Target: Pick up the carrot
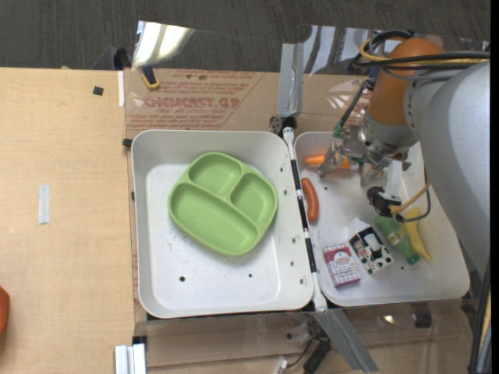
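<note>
Plywood bench (54, 170) fills the left of the scene, with a small pale strip (44, 205) lying on it and an orange shape (3, 312) cut off at the near left edge. Next comes the left bin (156, 283), a shallow white tray holding a green divided plate (224, 202) with three compartments, set slightly toward the far side of the bin. Behind this bin lies a sheet of brown cardboard (199, 100) with red printing.

Right of the divider sits the right bin (437, 283). Along its left wall lies a red sausage-shaped toy (311, 199), pointing near to far. Just beyond it, at the far left corner of this bin, lies the carrot (315, 160), orange and small, its right end close to the gripper. Toward the near side of the bin rest a small pink and white box (341, 264) and, just right of it, a black and white packet (370, 251). Further right lie a green item (390, 231) and a yellow banana (417, 240), touching each other.

The gripper (341, 162) hangs at the far side of the right bin, just beside the carrot's right end. Whether it touches the carrot, or whether its jaws are spread or pressed together, I cannot tell from this slant. Above it rises the grey arm (460, 131) with its orange band (398, 84), reaching in from the right.
</note>
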Robot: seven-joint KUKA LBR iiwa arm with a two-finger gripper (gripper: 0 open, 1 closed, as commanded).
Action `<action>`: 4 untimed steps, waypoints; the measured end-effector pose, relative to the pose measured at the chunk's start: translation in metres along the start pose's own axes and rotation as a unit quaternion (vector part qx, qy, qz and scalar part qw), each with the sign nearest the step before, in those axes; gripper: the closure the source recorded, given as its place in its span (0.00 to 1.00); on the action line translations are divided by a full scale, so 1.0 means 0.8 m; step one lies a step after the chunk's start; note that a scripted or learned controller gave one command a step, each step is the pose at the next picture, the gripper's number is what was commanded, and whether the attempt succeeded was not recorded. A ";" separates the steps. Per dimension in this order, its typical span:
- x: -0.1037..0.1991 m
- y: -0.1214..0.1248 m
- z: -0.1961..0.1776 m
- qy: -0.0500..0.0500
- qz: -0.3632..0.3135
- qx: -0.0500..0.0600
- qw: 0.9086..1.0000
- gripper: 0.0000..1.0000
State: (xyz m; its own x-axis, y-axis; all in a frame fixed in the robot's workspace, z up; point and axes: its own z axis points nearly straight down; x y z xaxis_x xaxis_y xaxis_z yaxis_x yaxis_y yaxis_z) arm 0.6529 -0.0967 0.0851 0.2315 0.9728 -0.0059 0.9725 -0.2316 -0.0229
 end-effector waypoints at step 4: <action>0.001 0.001 -0.022 -0.002 -0.005 -0.002 1.000 0.00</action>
State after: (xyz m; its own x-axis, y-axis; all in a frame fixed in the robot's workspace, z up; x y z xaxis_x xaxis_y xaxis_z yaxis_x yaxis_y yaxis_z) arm 0.6541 -0.0962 0.1025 0.2220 0.9750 -0.0103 0.9748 -0.2221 -0.0189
